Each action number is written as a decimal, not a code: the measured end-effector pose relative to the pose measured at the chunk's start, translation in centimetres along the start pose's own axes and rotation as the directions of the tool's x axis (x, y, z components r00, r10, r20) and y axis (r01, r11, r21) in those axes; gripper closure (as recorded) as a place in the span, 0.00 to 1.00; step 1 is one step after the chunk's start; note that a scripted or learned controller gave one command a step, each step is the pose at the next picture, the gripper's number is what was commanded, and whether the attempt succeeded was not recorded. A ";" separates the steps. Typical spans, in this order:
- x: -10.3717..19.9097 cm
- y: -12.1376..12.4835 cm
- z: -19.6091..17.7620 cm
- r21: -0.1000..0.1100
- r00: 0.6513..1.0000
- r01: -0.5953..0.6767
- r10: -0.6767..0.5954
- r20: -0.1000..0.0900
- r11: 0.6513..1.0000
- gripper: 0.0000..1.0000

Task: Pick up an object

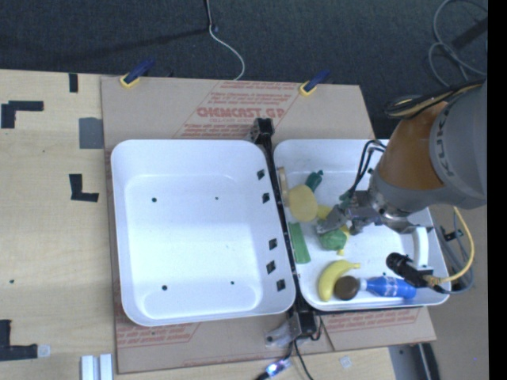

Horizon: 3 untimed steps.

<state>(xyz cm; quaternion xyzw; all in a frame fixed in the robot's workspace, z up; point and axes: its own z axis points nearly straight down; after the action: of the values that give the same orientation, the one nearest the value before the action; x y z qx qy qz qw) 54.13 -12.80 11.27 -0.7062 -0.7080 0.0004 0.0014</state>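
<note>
The right bin [356, 153] holds several small objects: a pale yellow round piece [302, 202], a dark green piece [314, 180], a long green stick [299, 243], a green and yellow lump [335, 240], a yellow banana [334, 276], a brown ball [346, 288] and a blue bottle [390, 288]. My gripper [339, 220] reaches in from the right and sits low over the green and yellow lump, just right of the pale yellow piece. Its dark fingers merge with the objects beneath.
The left bin [127, 212] lies beside the right one, with a black hinge strip [273, 212] between them. Both rest on a cardboard sheet [230, 109]. The arm's orange band [408, 153] and grey body cover the right bin's far right side.
</note>
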 end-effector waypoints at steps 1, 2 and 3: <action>9.6 1.0 -7.6 -0.009 1.000 0.009 -0.009 -0.002 1.000 1.00; 4.3 2.0 -7.1 -0.001 1.000 -0.005 0.005 0.003 1.000 1.00; 6.2 10.4 -27.7 -0.024 1.000 0.003 -0.003 0.005 1.000 1.00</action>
<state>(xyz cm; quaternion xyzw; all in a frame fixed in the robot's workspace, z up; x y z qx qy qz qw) 64.62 -6.57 38.97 -0.7053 -0.7089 -0.0063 -0.0085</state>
